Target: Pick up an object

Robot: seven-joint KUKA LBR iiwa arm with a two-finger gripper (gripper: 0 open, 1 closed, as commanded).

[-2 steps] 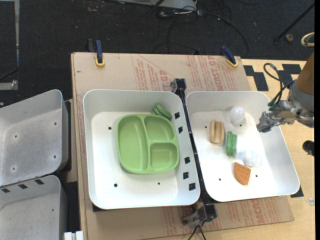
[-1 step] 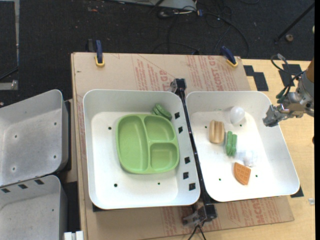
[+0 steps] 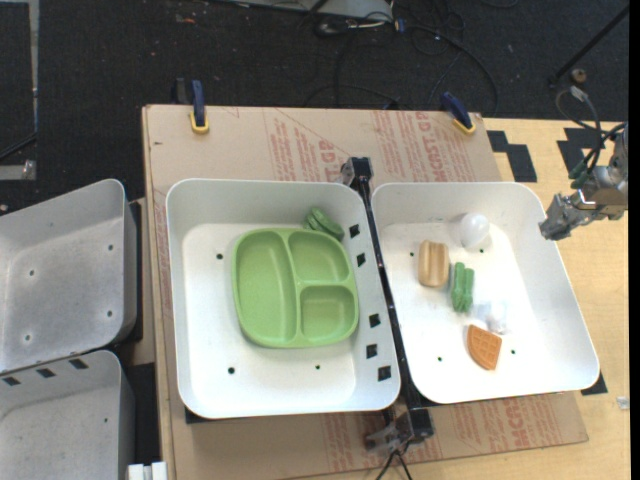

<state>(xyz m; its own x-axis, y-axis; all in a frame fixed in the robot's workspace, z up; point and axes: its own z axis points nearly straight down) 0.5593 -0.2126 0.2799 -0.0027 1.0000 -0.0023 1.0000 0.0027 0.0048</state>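
The hand [image 3: 562, 218] hangs just past the right rim of the right bin [image 3: 560, 298], above its top corner. I cannot tell if it is gripping or let go, and nothing shows in it. All the small things lie to its left, down inside that bin. The white ball [image 3: 473, 230] is nearest. Next to the ball sits the tan block [image 3: 433, 264], standing up and down. Lower are the green piece [image 3: 462, 287] and the orange wedge [image 3: 484, 347].
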